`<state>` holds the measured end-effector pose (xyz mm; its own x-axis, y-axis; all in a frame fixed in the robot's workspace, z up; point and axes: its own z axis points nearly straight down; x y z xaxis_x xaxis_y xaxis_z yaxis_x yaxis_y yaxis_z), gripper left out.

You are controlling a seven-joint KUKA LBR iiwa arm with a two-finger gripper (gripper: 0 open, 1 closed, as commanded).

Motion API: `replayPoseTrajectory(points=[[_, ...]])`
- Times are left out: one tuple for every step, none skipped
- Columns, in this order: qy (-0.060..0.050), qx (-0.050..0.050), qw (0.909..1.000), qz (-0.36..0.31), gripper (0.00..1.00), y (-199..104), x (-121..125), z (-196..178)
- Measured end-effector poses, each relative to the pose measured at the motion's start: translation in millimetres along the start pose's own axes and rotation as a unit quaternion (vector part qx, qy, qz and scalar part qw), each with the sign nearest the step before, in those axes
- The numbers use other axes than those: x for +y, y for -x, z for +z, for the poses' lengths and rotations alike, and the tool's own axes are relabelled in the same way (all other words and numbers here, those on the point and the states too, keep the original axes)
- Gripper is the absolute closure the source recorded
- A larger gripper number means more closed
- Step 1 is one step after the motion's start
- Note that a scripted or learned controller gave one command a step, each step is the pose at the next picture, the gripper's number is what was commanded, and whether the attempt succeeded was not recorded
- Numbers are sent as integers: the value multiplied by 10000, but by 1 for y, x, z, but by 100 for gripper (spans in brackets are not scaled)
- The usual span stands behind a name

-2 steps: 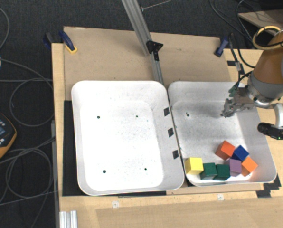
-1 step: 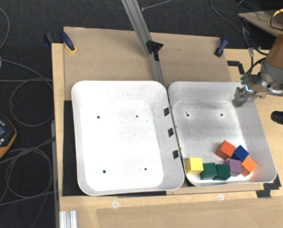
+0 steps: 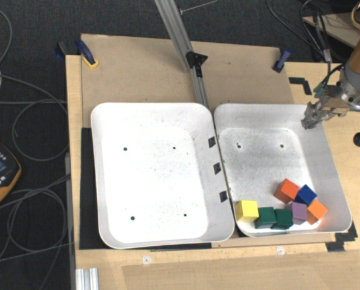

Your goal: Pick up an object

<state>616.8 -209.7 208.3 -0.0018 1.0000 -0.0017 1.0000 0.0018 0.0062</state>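
My tool (image 3: pixel 310 117) hangs at the right of the frame, over the upper right rim of the right bin (image 3: pixel 258 132); it looks small and dim there, so I cannot tell its state, and nothing shows in its grip. The blocks huddle in that bin's lower right corner: a yellow block (image 3: pixel 247 209), two green blocks (image 3: pixel 274 217), a purple block (image 3: pixel 299 211), a blue block (image 3: pixel 306 194) and two orange blocks (image 3: pixel 287 190). The left bin (image 3: pixel 150 174) sits beside it on the table (image 3: pixel 138 65).

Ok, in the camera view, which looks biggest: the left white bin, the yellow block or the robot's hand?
1. Shallow white left bin, by far.
2 and 3. Grey metal hand and yellow cube block look about alike, so I won't rank them.
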Motion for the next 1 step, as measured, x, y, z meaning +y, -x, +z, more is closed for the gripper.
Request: replayPoseTrajectory(points=[[-42, 22, 10000, -14, 100, -48, -15, 5]])
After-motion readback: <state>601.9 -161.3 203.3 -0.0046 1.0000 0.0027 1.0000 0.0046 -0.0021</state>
